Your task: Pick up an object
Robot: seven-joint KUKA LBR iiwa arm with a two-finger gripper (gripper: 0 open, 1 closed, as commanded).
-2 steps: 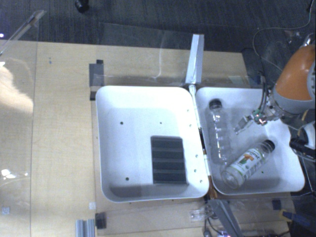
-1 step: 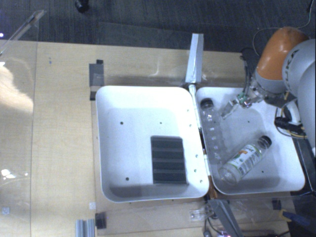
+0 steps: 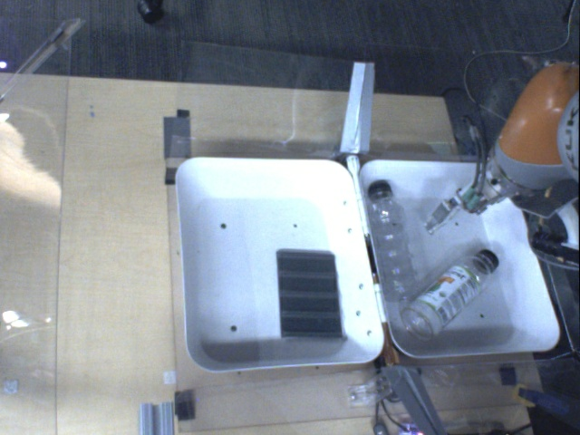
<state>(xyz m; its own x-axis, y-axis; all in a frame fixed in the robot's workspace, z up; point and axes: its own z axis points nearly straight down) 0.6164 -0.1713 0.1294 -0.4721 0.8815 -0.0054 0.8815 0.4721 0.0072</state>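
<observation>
1. Pale wood makes up the bench [image 3: 100,270], and a sheet of clear plastic [image 3: 36,152] lies over its left part, catching glare.
2. Next comes the left white bin [image 3: 208,207], shallow with rounded corners. A black ribbed rectangular block [image 3: 309,293] lies flat on its floor, toward the near right corner and close to the right wall.
3. A grey metal bar [image 3: 359,107] stands at the far edge, just where the two bins meet.
4. The right white bin [image 3: 535,324] sits touching the left one along their shared wall.
5. Inside it, a clear plastic bottle with a dark cap [image 3: 388,234] lies along the left wall, cap toward the far edge.
6. A second clear bottle with a printed label [image 3: 450,293] lies slantwise near the middle of that bin, its dark cap pointing toward the far right and its base close to the first bottle.
7. The gripper [image 3: 446,213] hangs over the far part of the right bin, between the two bottles' caps and apart from both. Its fingers look slightly spread, with nothing between them.
8. The grey arm with its orange band [image 3: 536,120] reaches in from the right, above the bin's far right corner.
</observation>
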